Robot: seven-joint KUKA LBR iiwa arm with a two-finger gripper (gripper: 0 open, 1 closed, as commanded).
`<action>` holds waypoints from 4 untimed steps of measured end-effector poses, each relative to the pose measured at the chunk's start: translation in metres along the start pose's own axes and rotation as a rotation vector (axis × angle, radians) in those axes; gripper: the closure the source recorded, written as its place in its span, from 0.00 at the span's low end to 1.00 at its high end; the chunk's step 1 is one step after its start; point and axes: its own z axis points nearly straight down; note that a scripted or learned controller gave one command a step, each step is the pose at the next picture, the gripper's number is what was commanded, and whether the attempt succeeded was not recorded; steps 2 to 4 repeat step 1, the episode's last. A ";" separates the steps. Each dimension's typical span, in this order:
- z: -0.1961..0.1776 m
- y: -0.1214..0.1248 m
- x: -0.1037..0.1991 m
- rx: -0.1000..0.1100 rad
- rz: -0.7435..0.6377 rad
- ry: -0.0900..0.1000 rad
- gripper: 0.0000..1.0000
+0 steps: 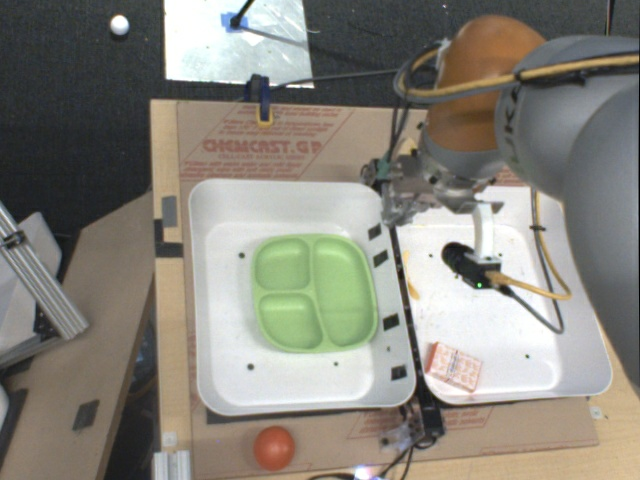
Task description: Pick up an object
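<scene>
Plate (315, 293), green and three-welled, lies flat in the middle of the left bin (225, 368) and is the nearest thing to pick. The hand (397, 208) hangs up and to the right of the plate, over the wall the two bins share. I cannot tell whether the hand is apart or together, and nothing shows in its grip.

The main risk is that wall. Coming straight down from here, the hand would likely meet the bin edges instead of the plate. The plate itself is an awkward grasp: smooth moulded plastic, wide and shallow, with rounded corners and a low rolled rim. A two-finger hand can only pinch that rim or a ridge between wells. A pinch at one edge would probably tip the plate or let it slide across the slick white floor of the bin.

A packet (455, 366), flat, pale with red print and probably paper or card, lies down and to the right of the plate, in the right bin (540, 353). It sits close to that bin's near corner, so the walls could block a grasp, and it offers little height to grip. A thin orange sliver (412, 288) lies just right of the plate, past the wall. An orange ball (273, 448), smooth and round, rests on the bench (330, 133) below the plate, outside both bins, and would likely roll if nudged.
</scene>
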 end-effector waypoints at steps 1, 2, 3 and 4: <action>-0.011 0.005 0.055 -0.002 0.000 0.000 1.00; -0.011 0.005 0.055 -0.002 0.000 0.000 1.00; -0.011 0.005 0.055 -0.002 0.000 0.000 1.00; -0.011 0.005 0.055 -0.002 0.000 0.000 1.00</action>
